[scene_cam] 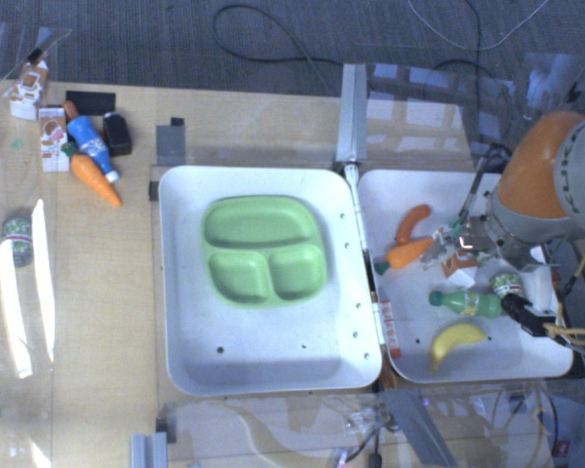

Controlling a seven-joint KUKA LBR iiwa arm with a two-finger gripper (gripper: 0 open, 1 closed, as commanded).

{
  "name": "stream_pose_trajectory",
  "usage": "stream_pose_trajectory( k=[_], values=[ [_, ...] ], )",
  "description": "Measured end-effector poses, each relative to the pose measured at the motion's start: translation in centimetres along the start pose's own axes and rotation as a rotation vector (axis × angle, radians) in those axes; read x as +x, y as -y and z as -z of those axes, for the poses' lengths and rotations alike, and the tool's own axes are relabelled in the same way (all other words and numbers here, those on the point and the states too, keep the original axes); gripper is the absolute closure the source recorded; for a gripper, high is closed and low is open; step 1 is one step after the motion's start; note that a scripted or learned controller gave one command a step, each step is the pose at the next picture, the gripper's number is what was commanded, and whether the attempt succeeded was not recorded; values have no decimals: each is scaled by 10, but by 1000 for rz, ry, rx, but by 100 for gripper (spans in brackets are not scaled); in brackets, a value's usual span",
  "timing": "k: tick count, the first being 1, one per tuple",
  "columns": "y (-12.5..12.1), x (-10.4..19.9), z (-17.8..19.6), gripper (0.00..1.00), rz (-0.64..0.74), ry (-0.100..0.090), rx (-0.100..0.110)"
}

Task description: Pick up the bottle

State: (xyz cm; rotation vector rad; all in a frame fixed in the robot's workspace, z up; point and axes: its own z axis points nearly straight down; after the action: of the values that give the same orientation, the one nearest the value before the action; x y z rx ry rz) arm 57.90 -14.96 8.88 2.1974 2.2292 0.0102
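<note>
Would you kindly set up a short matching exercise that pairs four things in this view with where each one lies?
Things:
1. green tray
2. banana
3. green bottle
4. blue bottle

Places:
A. on the bench, outside the bins
B. left bin
C. right bin, near its front edge
D. right bin, just above the banana

Pairs: 1-B, 2-C, 3-D, 4-A
</note>
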Motion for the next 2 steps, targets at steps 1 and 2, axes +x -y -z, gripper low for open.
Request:
stream_pose_trajectory(
  k=[1,2],
  values=[
    [-17,17,0,0,-43,-2,2],
    [56,-18,1,0,94,-1,1]
  ],
)
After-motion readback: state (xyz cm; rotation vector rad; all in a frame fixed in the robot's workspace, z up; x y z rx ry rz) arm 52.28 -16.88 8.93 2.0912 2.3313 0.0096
